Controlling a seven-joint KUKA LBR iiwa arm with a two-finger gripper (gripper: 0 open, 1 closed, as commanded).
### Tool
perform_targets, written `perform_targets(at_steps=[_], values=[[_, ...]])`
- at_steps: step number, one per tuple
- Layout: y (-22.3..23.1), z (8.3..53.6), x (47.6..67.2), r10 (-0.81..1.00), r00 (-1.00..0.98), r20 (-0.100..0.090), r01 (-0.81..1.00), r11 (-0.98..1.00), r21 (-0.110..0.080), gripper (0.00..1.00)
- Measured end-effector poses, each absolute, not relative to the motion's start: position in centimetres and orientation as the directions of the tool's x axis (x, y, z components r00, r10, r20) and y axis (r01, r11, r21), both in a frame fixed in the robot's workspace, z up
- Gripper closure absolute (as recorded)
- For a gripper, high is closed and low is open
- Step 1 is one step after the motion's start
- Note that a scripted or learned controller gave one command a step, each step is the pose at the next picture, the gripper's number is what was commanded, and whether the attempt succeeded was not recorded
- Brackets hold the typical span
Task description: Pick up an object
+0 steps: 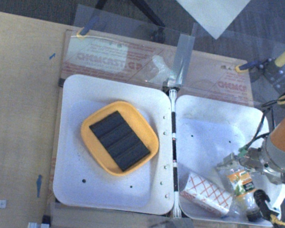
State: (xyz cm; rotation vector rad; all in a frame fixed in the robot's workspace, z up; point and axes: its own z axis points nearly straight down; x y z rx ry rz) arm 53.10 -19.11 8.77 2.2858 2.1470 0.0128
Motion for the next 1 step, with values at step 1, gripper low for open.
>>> perform_targets(at_steps=[1], values=[[-19.04,9.96,53.46,0.998,0.062,0.003,0.998,-0.062,0.019,1.0]])
